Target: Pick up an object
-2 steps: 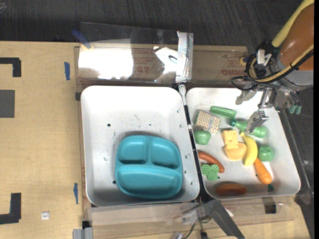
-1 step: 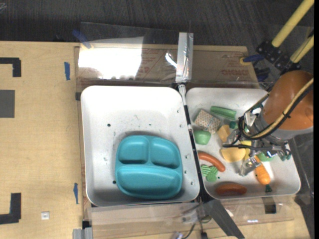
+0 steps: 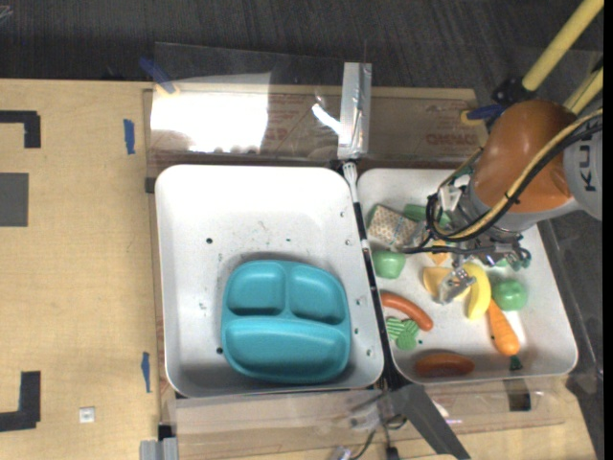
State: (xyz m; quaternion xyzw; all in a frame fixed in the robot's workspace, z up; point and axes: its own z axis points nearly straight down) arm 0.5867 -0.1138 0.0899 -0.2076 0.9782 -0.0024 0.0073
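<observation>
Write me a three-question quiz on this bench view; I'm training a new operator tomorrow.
1. True or false: the teal tray lies in the right bin.
2. Which bin does the hand reach into?
3. The carrot lies nearest: A) the yellow banana, B) the teal tray, C) the clear sheet.

Key: 1 false, it lies in the left bin; 2 the right bin; 3 A.

Wooden bench [image 3: 67, 257], dark carpeted floor [image 3: 239, 8] beyond.
</observation>
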